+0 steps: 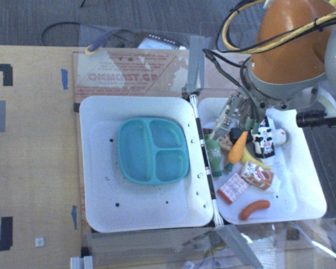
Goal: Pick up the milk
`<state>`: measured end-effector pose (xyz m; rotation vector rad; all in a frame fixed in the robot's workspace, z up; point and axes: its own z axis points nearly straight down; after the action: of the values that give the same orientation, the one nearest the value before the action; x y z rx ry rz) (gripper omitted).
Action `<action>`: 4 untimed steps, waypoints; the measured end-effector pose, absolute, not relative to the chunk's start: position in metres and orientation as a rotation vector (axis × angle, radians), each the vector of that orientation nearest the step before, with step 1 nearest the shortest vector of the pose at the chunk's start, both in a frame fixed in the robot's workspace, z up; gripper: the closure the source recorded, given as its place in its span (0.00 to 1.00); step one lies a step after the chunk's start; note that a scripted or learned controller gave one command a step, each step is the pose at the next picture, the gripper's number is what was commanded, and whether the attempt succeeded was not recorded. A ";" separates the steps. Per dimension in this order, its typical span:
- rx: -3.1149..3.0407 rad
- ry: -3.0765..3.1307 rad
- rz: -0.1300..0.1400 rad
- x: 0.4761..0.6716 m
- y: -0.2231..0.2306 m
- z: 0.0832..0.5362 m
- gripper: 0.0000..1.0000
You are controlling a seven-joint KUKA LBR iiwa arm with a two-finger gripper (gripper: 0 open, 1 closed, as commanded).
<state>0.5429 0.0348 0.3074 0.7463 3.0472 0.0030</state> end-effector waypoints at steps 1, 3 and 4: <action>0.426 3.111 0.003 0.500 0.095 0.254 1.00; 0.170 3.131 0.004 0.481 0.100 0.261 1.00; -0.007 3.138 0.002 0.480 0.096 0.256 1.00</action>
<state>0.4803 0.0963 0.2559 -0.0071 3.1383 0.0023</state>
